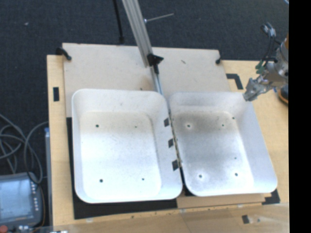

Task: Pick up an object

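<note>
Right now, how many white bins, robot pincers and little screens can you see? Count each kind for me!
White bins: 2, the left bin and the right bin
Robot pincers: 1, the pincer above the right bin's far corner
Little screens: 1, the screen at the bottom left
Total: 4

You see two shallow white bins on the bench (pixel 57 144): the left bin (pixel 77 144) and the right bin (pixel 257 149), touching along their inner edges. An aluminium rail (pixel 136 21) slants in over the bench's far edge, and a screened pendant (pixel 17 198) with cables (pixel 14 140) lies beyond the bench's left edge.
</note>
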`<action>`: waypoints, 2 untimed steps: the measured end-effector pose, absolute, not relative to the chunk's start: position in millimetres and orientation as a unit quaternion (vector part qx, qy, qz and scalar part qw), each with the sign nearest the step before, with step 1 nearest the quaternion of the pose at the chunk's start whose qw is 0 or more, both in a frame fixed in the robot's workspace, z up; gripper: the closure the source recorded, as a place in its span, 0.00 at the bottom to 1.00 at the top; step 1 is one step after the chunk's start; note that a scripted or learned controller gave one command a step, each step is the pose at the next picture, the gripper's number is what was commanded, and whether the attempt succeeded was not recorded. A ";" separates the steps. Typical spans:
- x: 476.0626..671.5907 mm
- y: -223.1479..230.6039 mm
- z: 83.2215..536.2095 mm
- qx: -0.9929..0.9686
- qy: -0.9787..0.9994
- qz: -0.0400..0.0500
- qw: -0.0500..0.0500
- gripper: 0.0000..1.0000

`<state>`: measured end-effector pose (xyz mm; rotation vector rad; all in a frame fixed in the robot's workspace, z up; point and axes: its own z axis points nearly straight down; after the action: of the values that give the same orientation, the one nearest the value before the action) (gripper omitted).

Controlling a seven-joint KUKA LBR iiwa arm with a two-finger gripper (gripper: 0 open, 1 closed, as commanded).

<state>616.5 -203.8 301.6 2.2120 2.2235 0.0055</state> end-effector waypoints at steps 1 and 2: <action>597.7 -152.3 295.9 0.705 0.709 0.000 0.001 1.00; 581.2 -107.1 288.5 0.705 0.709 0.000 0.001 1.00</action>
<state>581.2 -107.1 288.5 2.2156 2.2258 -0.0006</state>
